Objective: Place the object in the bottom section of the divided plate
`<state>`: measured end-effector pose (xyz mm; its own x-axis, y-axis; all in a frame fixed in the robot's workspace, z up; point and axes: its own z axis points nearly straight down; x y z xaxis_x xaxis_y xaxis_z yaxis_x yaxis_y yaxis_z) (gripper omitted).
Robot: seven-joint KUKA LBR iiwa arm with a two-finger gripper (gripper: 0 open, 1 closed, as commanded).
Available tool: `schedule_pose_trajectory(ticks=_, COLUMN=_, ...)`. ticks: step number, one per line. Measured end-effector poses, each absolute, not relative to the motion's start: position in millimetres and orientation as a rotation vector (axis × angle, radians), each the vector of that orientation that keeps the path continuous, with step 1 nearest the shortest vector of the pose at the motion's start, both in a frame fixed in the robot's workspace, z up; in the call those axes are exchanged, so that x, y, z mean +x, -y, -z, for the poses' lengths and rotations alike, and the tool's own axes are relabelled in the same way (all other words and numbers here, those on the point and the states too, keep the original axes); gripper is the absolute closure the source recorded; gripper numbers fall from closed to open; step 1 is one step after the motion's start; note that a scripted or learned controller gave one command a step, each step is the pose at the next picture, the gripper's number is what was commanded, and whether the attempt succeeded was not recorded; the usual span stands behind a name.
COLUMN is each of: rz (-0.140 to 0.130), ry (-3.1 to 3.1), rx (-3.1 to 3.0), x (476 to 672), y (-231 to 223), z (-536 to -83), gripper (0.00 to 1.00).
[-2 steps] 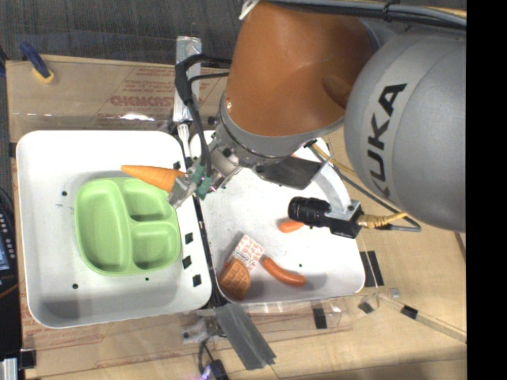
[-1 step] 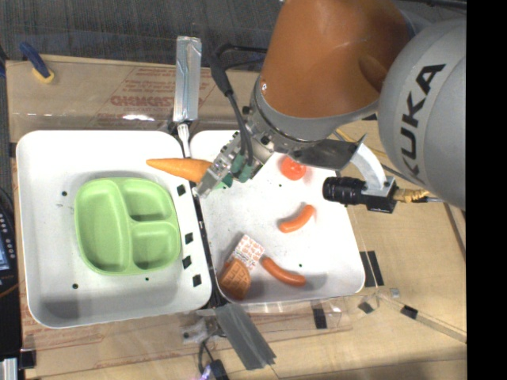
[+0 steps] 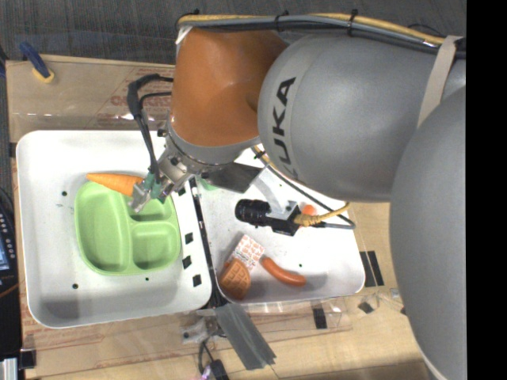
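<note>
Look at the left of the 2 white bins (image 3: 47, 212): you see the green divided plate (image 3: 103, 228) lying flat on its floor, with 1 long section on its left side and 2 smaller ones on its right. The carrot (image 3: 115, 183) lies along the plate's upper rim, as the camera sees it, with its orange point toward the left and its thick end toward the right. It is not inside any of the 3 sections.

The gripper (image 3: 145, 194) reaches down at the carrot's thick end, just over the plate's upper right corner. You cannot tell whether it is apart, together or clamped on the carrot, because the wrist and the orange band (image 3: 214, 85) above it cover most of that spot.

In the right bin (image 3: 337, 248) you find 3 things near the lower wall: a red-and-white patterned packet (image 3: 249, 250), a brown waffle-textured piece (image 3: 235, 278) just below it, and a reddish sausage (image 3: 283, 273) to their right.
</note>
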<state>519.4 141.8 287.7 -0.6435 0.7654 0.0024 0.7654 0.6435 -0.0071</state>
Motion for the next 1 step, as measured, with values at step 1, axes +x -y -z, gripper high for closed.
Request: schedule_pose_trajectory(ticks=1, rz=-0.005, ry=2.846, rx=-1.326, x=520.1, y=-141.5, z=-289.5, gripper=0.0)
